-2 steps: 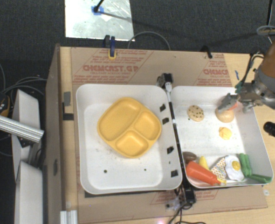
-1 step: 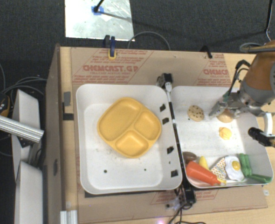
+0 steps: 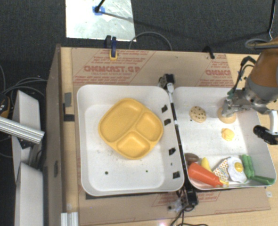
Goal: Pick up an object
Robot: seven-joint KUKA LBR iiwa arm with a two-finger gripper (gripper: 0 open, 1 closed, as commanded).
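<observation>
Robotics lab: cardboard-lined bench [image 3: 143, 65], loose cables [image 3: 151, 36], two white bins [image 3: 89, 140].

One fixed camera looks down from above the bench [image 3: 143, 65] at a slant, seemingly from its front edge, far enough to frame both white bins [image 3: 89, 126] and surrounding floor

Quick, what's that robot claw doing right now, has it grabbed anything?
Gripper: cannot be told. It sits low over a tan round piece in the right bin, but a grasp isn't visible.
</observation>
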